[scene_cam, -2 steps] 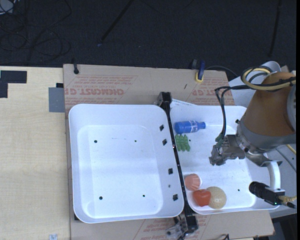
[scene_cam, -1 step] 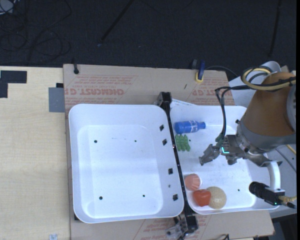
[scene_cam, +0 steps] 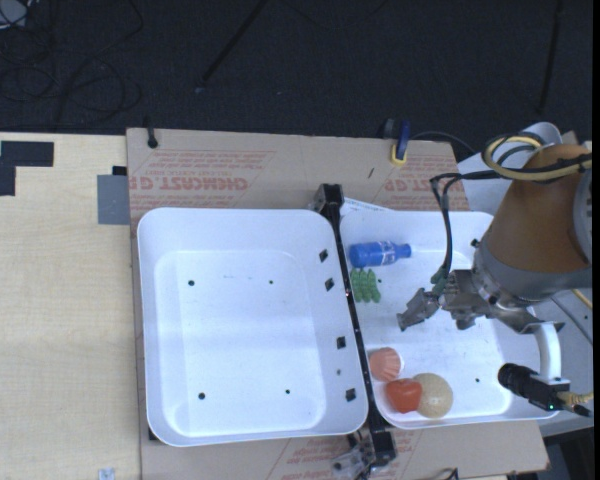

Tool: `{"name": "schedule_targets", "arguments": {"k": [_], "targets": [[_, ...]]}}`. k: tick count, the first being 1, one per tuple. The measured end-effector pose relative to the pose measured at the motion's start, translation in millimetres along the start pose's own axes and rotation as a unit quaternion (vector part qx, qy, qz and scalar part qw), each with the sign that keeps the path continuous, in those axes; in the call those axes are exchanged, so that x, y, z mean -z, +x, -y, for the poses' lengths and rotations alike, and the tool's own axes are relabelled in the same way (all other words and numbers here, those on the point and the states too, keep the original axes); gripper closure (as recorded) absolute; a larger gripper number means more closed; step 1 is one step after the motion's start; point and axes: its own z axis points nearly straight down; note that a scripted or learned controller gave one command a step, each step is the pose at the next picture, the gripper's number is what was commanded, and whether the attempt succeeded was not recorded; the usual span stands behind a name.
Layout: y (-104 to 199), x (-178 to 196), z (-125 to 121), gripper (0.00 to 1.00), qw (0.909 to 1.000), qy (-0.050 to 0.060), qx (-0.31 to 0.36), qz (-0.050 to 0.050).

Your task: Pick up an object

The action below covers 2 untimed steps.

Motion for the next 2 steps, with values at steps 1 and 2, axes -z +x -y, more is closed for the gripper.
{"name": "schedule_targets", "arguments": {"k": [1, 2], "targets": [[-0.6, 9.8, -0.1, 1.00, 1.0000, 0.001, -0.001, 0.000], [-0.8, 9.2, 0.0, 0.00, 1.0000, 0.001, -0.003, -0.001]]}}
